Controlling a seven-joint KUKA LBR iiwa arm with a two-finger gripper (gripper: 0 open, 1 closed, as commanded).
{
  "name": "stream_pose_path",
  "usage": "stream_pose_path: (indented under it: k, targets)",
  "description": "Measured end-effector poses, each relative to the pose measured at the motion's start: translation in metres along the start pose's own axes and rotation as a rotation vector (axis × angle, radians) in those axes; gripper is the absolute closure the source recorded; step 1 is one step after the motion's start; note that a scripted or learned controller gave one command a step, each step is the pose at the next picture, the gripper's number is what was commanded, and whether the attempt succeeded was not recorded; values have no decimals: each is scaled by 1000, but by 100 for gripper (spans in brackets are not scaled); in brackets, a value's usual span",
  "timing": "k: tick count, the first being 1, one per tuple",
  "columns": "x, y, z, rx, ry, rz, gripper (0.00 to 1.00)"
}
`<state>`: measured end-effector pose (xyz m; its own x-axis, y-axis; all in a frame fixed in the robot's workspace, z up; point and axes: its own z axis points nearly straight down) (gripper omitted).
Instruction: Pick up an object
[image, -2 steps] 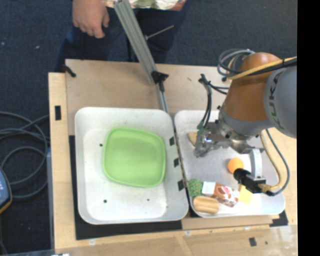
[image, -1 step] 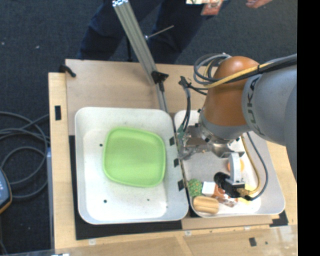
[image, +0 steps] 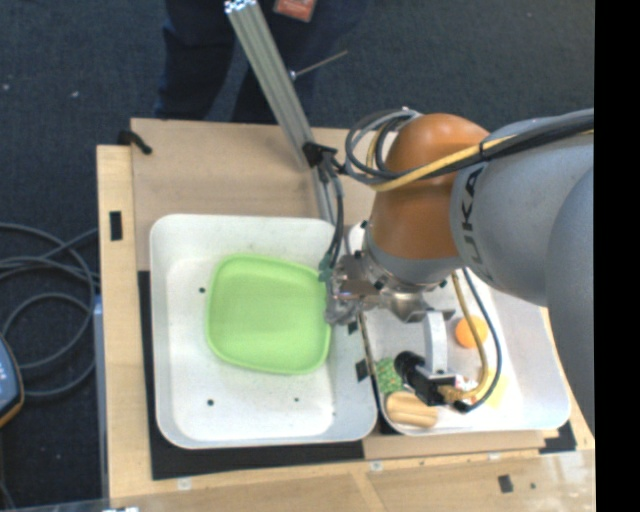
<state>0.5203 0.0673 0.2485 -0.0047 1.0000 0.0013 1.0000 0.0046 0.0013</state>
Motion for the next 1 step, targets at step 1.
stream_pose_path:
  k: [1]
  targets:
    - [-2,0,0,1,-1,5,0]
